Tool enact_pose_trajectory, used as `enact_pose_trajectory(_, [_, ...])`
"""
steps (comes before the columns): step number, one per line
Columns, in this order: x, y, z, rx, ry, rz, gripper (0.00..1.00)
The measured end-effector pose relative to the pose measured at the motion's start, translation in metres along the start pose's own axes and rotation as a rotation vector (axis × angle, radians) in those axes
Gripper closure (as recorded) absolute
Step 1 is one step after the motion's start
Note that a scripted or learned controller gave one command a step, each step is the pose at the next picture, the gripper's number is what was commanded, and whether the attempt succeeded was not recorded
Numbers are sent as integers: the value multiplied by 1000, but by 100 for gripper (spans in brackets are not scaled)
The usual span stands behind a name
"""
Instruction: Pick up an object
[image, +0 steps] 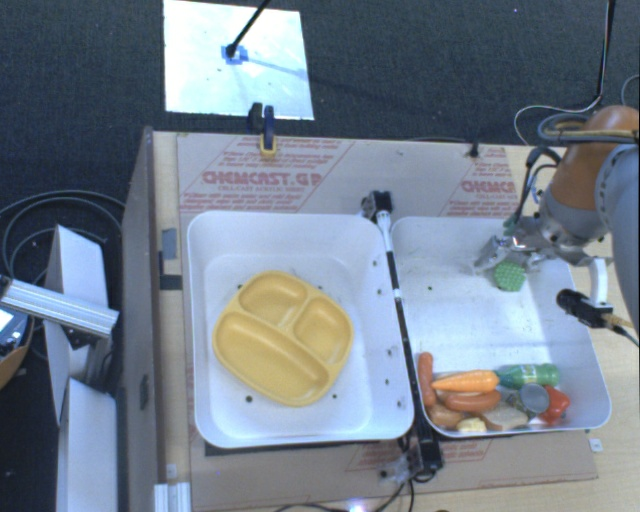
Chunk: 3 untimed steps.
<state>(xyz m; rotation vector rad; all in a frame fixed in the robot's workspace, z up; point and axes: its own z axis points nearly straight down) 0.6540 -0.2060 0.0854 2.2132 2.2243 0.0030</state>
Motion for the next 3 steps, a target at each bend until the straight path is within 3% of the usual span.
enact_pose_trajectory(1, [0, 1, -11, -3, -2, -5, 100])
enact_pose_trajectory(2, [52, -2, -41, 0, 0, 0, 100])
enact_pose_trajectory(3, [142, -53, -126, -1, 2, -1, 100])
